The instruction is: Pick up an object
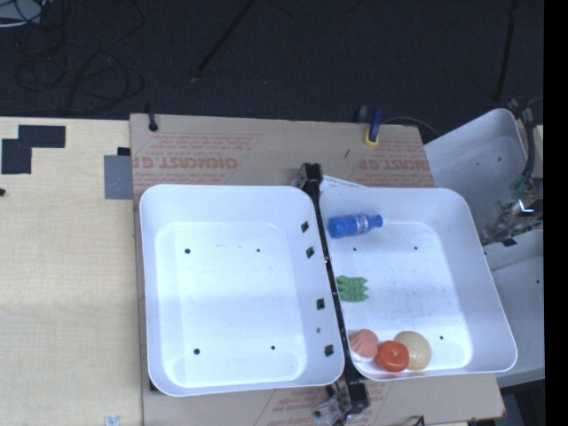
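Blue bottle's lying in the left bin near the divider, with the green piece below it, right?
Not quite: the blue bottle lies in the right bin, near the divider, as the camera view shows. The green piece is indeed below it.

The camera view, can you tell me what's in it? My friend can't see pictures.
Two shallow white bins sit side by side on a bench. The right bin holds a blue bottle near the top, a small green thing in the middle, and a pink thing, a red ball and a pale ball clustered at the bottom. The left bin sits beside it.
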